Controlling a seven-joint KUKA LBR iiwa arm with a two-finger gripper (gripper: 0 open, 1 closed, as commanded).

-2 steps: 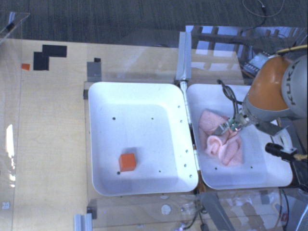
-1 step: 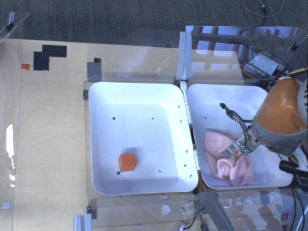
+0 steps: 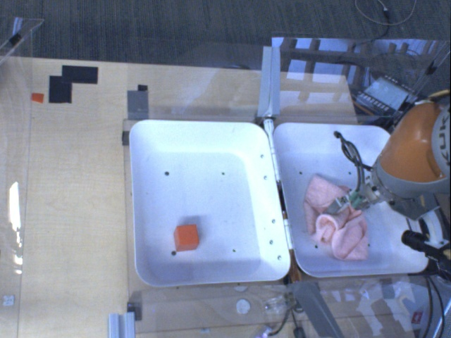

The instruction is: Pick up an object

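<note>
Crumpled in the right bin (image 3: 313, 146), a little toward 7 o'clock from the floor's middle: a pink cloth (image 3: 343, 236), bunched into soft folds with a rolled lip at its 8 o'clock side. Down on it at about 1 o'clock from the heap's middle: the gripper (image 3: 350, 202), at the end of the grey arm (image 3: 416, 153) reaching in from 3 o'clock. Touching the fabric or just above it, hard to say; spread or clenched, cannot tell from this slant, and nothing plainly caught in it. Likely very light and wholly limp, so no risk of breakage and little of slipping, but apt to sag, unfold and trail when raised. Best taken at a raised fold or the thick rolled lip rather than a flat single layer, which would probably flatten against the bin floor and escape the pinch. Worth pressing low enough to gather several layers, then lifting high enough for the hanging tail to pass the rim. Well apart, at 7 o'clock in the left bin (image 3: 204, 153): a small orange cube (image 3: 187, 237), seemingly stiff and square-sided, an easier catch across two opposite faces, though far from the present reach.
</note>
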